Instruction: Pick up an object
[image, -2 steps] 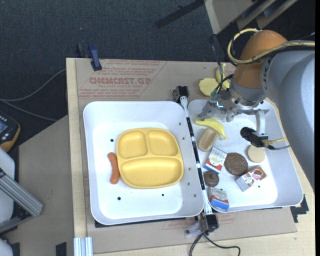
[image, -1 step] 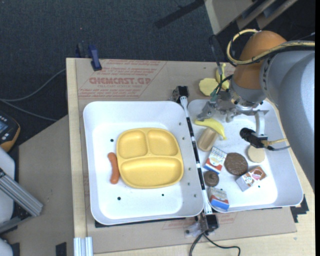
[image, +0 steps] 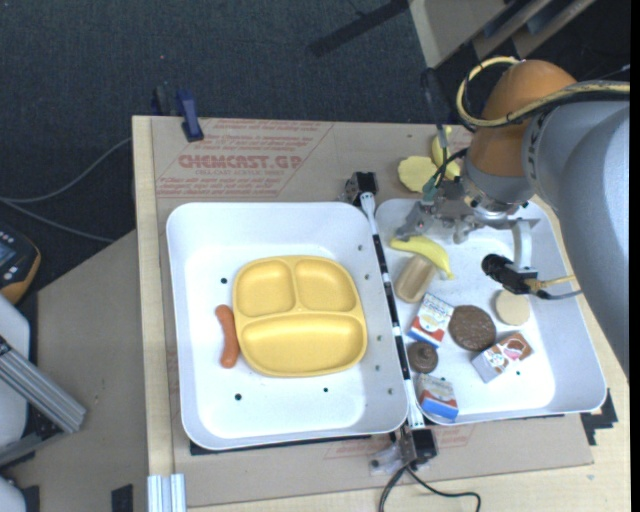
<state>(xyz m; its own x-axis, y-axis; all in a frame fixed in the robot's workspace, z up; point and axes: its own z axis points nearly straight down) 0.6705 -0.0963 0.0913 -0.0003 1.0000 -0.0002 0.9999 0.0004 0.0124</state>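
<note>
Yellow banana (image: 422, 252) lies at ten o'clock in the right bin (image: 570, 390), just below the gripper (image: 455, 222); I cannot tell how its fingers stand. The left bin (image: 195, 390) holds a divided plate (image: 298, 315) and sausage (image: 228, 335).

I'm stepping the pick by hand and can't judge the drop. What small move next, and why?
Probably a short, straight descent. The hand sits over the back of the right bin, beside the banana, and nothing shows between its fingers. The banana lies apart from the packed toys nearer the front, so it seems the easiest target. Whether the hand is lined up over it is hard to tell.
</note>
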